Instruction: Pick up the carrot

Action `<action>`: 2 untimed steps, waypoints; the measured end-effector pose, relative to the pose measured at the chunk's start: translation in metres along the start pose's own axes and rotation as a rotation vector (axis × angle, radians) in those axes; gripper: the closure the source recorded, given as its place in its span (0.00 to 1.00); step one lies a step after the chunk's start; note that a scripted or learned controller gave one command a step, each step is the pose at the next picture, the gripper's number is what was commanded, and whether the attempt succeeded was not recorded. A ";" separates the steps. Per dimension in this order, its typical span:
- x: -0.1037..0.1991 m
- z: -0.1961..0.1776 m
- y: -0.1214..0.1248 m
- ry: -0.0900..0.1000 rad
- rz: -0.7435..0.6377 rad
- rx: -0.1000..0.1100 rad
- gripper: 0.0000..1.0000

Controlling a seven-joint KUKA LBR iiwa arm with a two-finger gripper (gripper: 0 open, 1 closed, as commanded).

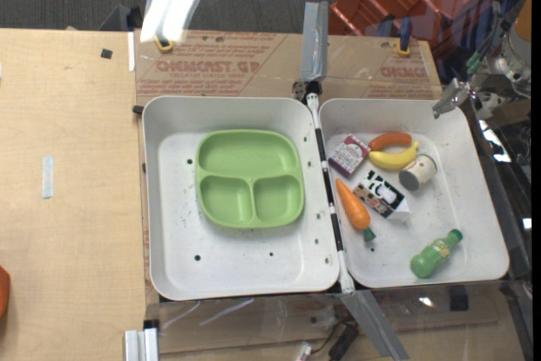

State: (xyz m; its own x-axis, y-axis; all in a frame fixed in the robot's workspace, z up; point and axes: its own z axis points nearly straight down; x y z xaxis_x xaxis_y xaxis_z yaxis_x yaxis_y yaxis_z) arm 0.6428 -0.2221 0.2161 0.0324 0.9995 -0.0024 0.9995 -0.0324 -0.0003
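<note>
Carrot (pixel 353 205) loose in right bin (pixel 483 182); jaws' state impossible to tell.

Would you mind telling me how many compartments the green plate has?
3. The green plate in the left bin has one wide compartment across its far half and two smaller ones side by side in its near half. None seems hidden.

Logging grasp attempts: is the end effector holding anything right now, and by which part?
Nothing is held. The end effector sits at the right bin's upper right rim, while the carrot lies untouched on the bin floor.
</note>
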 end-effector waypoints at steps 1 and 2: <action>0.075 0.124 0.014 0.001 0.046 -0.001 0.00; 0.075 0.114 0.014 0.000 0.042 -0.001 1.00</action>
State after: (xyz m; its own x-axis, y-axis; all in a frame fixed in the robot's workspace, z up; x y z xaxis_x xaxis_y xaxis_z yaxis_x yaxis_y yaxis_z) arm 0.6596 -0.1482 0.1015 0.0748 0.9972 -0.0028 0.9972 -0.0748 0.0012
